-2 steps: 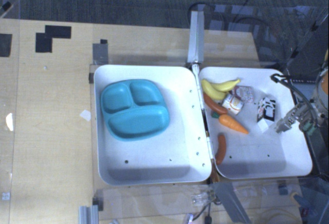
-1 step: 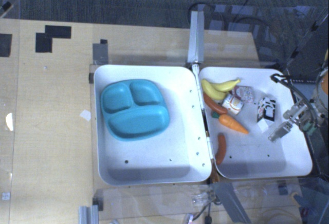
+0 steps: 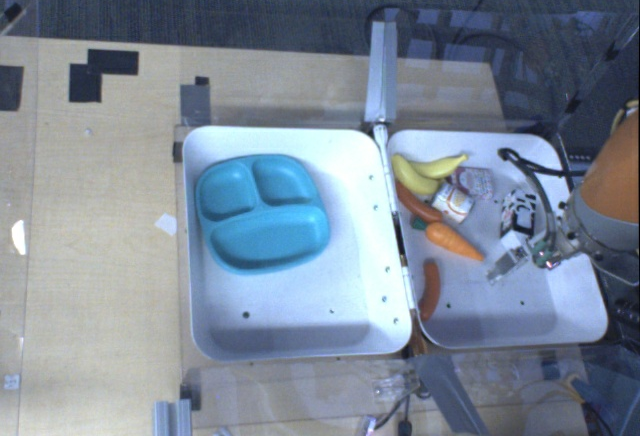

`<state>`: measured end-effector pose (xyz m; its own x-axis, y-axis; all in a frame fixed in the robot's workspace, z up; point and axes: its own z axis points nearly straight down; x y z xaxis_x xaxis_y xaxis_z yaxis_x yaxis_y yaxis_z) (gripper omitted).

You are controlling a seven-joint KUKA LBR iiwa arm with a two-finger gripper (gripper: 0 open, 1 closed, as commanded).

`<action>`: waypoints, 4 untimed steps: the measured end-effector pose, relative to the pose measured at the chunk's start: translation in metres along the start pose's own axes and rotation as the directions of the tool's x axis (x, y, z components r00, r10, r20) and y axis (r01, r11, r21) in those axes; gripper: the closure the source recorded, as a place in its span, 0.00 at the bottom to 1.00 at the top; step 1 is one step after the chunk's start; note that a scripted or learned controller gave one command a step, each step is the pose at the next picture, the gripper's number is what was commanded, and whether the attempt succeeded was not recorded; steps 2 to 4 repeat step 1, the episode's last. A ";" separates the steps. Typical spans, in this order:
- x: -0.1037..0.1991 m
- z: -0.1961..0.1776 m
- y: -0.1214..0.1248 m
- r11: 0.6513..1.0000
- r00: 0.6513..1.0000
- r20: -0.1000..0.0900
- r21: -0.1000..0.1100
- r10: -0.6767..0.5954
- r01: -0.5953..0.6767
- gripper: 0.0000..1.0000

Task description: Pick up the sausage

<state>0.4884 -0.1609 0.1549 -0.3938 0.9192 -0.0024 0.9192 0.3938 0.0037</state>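
The sausage [image 3: 430,287], reddish brown and slim, lies on the floor of the right bin [image 3: 575,324], close to its left wall and front edge, pointing roughly front to back. My gripper [image 3: 508,259] hangs low over the middle of the same bin, to the right of the sausage and a little behind it, with bare bin floor between them. Nothing shows in the gripper. The arm with its orange band [image 3: 612,186] comes in from the right edge.
A carrot [image 3: 455,240] lies just behind the sausage, left of the gripper. Farther back are a banana [image 3: 428,170], a red pepper-like piece [image 3: 416,205], a small jar [image 3: 455,201] and a clear wrapper [image 3: 478,181]. The left bin [image 3: 360,314] holds a blue divided plate [image 3: 262,211].
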 end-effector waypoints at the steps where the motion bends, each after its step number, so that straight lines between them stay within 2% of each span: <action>1: 0.030 -0.064 0.013 0.921 0.921 0.001 -0.001 0.389 -0.389 0.00; 4: 0.030 -0.064 0.013 0.921 0.921 0.001 -0.001 0.389 -0.389 0.00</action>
